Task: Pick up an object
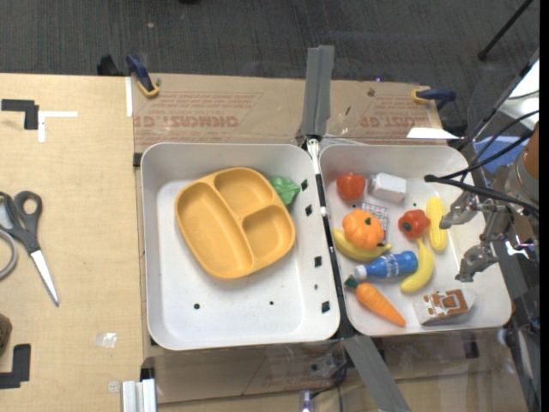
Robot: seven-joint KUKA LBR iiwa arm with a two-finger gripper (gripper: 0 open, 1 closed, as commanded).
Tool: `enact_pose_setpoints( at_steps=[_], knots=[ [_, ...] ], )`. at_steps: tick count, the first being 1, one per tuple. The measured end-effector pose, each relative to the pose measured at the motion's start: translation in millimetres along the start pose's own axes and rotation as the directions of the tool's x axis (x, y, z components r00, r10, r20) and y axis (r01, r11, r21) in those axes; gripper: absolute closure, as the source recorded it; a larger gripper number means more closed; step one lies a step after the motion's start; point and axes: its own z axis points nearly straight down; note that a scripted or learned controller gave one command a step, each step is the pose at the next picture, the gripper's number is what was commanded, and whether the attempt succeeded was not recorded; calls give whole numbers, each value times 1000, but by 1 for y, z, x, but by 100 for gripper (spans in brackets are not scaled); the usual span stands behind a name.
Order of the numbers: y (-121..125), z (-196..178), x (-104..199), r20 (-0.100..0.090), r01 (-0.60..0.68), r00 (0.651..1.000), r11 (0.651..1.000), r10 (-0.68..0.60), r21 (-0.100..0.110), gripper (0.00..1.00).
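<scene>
I see two shallow white plastic bins side by side on the bench, the left bin (154, 256) carrying a smooth orange divided plate (235, 221) with three compartments, tilted toward the bin's far right corner, where a green leafy toy (287, 190) peeks out, partly hidden under the plate's rim. The right bin (489, 320) is crowded with glossy toy food: a red tomato (350, 186) and a white block (388, 187) near the far edge, a ribbed orange pumpkin (364, 228) resting on a curved yellow banana (358, 248), a blue and white bottle (388, 266) lying with its long axis roughly along the bin's width, cap end toward the left wall, and a tapered orange carrot (378, 304) pointing toward the near right corner. A second banana (419, 269) arcs beside the bottle, a red pepper (413, 222) and a pale yellow corn cob (437, 222) sit further right, and a small brown printed box (446, 305) lies flat near the near right corner. The gripper (467, 239) hangs over the bin's right edge with its two metal fingers (457, 212) spread wide and nothing between them; the arm behind it is cut off by cables and the frame.
</scene>
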Motion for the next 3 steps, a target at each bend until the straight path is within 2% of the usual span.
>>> enact_pose_setpoints(
  at_steps=[1, 2, 3],
  knots=[
    [-29, 112, -10, 24, 22, 999, 1000, -23, 7, 0],
    [-23, 131, -58, 3, 22, 1000, 1000, -22, 1, 0],
    [-13, 130, -74, 3, -54, 999, 999, 54, 1, 0]
  ],
)
